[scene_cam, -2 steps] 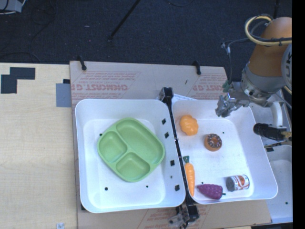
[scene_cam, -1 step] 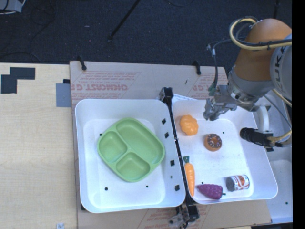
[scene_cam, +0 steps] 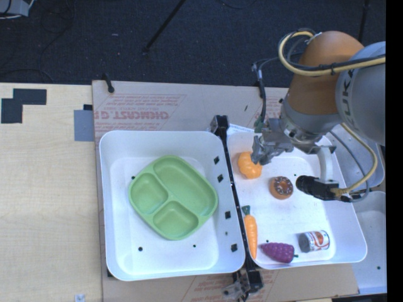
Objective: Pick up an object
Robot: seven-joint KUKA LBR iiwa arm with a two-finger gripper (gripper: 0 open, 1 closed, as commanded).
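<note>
- Nearest the camera, in the right bin (scene_cam: 352,247), a can (scene_cam: 313,240), purple toy (scene_cam: 278,251) and carrot (scene_cam: 250,230) are lying untouched.
- Farther back, the gripper (scene_cam: 261,153) is hovering over an orange toy fruit (scene_cam: 249,167); I cannot tell how its jaws are standing.
- Sitting near the bin wall, the fruit is risking rolling aside.

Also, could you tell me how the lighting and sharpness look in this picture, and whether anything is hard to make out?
In the camera view the white bins are brightly and evenly lit, with no strong glare; the floor above the bench is dark. The gripper is slightly soft and shadowed over the orange object, so its fingers are hard to read. The can label is too small to read.
</note>
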